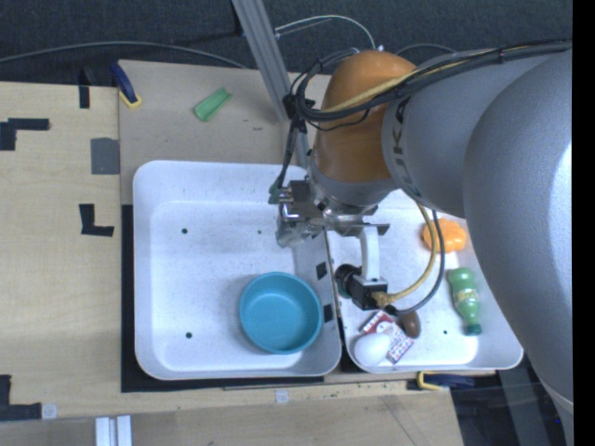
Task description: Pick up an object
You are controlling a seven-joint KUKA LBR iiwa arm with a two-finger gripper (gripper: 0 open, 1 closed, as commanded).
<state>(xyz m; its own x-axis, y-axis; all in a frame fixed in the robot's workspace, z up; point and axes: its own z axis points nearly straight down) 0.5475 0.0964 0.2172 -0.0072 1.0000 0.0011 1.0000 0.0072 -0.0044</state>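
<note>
— Grey arm (502, 156) bulk fills the right side, cut off by the edge and covering much of the right bin (493, 347). Can you read the gripper (296, 219)?

— Barely. It sits over the ridge between the bins, at the left bin's (186, 240) right wall. Whether the fingers are apart or together, I cannot tell.

— And the objects?

— Blue bowl (280, 312) lies in the left bin, below the gripper, apart from it. Orange piece (446, 236), green bottle (465, 297) and a red-and-white packet (389, 339) lie in the right bin.
</note>
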